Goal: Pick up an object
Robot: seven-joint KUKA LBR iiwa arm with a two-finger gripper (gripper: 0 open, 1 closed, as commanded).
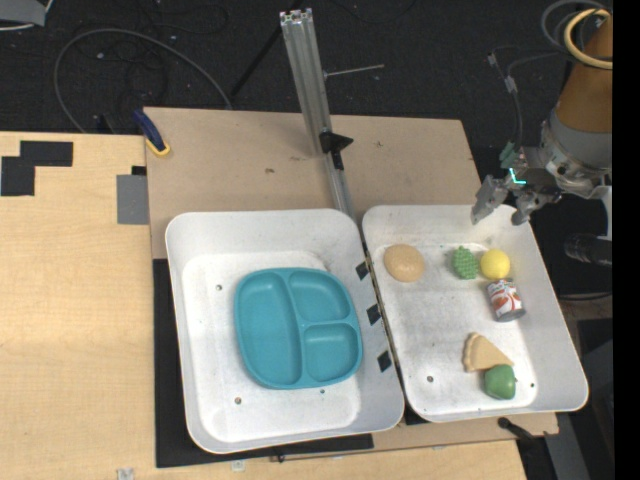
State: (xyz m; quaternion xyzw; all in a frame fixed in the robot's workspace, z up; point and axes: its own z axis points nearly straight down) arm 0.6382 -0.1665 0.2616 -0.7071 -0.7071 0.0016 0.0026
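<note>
The gripper [503, 206] hung at the upper right of the frame, over the top edge of the right-hand bin [440, 378], with the grey arm and its orange band [585, 93] rising behind it toward the right edge. Its two fingers were spread apart — one [486, 201] to the left, the other to the right — and nothing lay between them.

The right-hand bin held every loose object. A tan, rounded bun-like piece [404, 262] sat toward its upper left. Further right, a small green knobbly item [464, 263] lay just beside a yellow ball-shaped fruit [495, 264]; whether the two touched was unclear. Just below the yellow fruit stood a small can with red and white markings [506, 300], tilted slightly. Lower down in the bin, a tan wedge [484, 352] rested against a bright green rounded object [499, 382], near the lower right corner. The yellow fruit and the green knobbly item were the objects nearest the gripper, below it in the frame and apart from it.

The left-hand bin [200, 258] carried a teal divided tray [297, 326] — three compartments — lying flat near its centre. Between the bins, a metal post [303, 78] rose toward the top of the frame.
</note>
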